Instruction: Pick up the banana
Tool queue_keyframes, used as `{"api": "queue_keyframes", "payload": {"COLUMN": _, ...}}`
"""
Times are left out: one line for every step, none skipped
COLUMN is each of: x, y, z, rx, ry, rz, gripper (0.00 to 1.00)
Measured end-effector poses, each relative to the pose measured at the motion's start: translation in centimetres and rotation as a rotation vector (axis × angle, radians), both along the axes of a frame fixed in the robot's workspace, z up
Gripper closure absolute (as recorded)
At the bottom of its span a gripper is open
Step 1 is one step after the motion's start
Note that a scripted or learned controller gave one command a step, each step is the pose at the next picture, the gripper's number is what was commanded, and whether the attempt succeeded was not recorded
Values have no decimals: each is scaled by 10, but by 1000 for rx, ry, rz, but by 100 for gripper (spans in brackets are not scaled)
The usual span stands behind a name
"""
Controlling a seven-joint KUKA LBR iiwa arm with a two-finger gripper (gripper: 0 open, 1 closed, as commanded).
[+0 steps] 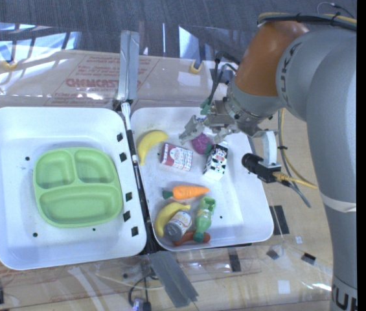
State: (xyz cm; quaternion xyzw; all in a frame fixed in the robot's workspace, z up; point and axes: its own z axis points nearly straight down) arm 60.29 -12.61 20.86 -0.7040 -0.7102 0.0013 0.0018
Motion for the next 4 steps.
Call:
{"api": "queue_keyframes", "payload": {"x": 54, "y": 90, "z": -17, "rx": 0, "ry": -3, "rz": 128, "gripper": 0}}
{"api": "queue_keyframes", "payload": {"x": 54, "y": 93, "z": -17, "rx": 0, "ry": -1, "rz": 161, "gripper": 0}}
{"api": "queue_keyframes", "payload": {"x": 54, "y": 93, "z": -17, "rx": 0, "ry": -1, "rz": 190, "gripper": 0}}
{"api": "queue_keyframes", "payload": {"x": 54, "y": 93, "z": -17, "rx": 0, "ry": 0, "rz": 214, "gripper": 0}}
